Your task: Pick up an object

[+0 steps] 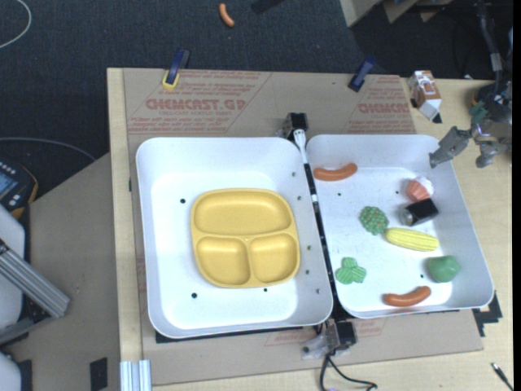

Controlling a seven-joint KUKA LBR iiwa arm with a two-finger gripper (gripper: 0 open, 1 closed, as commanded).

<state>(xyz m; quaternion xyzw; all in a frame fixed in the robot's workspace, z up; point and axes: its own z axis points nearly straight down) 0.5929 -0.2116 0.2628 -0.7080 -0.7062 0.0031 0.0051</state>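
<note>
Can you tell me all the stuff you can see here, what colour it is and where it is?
bins: 2, white, side by side on the bench
divided plate: 1, yellow, middle of the left bin
sausages: 2, orange-red, right bin, one at the top, one at the bottom
broccoli: 1, green, middle of the right bin
leafy vegetable: 1, green, lower left of the right bin
corn cob: 1, yellow, right bin
green lump: 1, right bin, lower right
black block: 1, right bin
pink and white piece: 1, right bin, just above the black block
gripper: 1, grey, over the right bin's top right corner
</note>
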